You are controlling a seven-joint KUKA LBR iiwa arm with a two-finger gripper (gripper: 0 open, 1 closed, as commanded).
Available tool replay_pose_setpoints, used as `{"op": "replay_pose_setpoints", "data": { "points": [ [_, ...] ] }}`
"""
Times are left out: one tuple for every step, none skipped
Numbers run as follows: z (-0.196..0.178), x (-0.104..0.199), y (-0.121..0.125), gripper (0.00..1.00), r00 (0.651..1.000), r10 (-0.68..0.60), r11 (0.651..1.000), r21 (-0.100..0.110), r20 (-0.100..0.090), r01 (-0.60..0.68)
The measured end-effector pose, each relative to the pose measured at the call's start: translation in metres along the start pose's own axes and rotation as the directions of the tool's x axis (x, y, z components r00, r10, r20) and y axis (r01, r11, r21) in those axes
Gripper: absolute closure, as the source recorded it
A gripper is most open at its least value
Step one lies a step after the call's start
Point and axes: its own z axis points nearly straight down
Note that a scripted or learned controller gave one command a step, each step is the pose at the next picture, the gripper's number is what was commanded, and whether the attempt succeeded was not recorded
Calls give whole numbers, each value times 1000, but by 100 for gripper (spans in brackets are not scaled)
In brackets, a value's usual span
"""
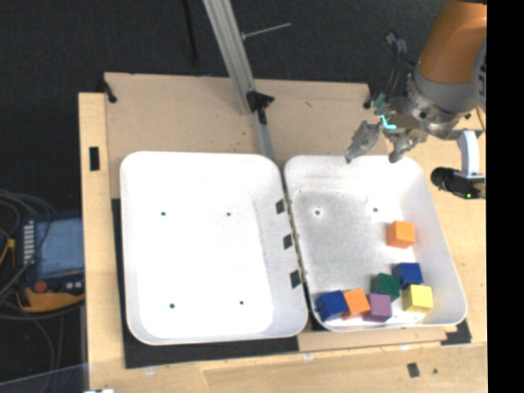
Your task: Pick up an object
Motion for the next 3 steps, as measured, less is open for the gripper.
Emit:
{"op": "replay_pose_setpoints", "data": {
  "points": [
    [-3,0,1,0,1000,-1,1000,-4,2,1],
    [58,5,1,0,1000,-1,1000,1,3,1],
    [113,10,-7,0,1000,3,1000,1,3,-3]
  ]
}}
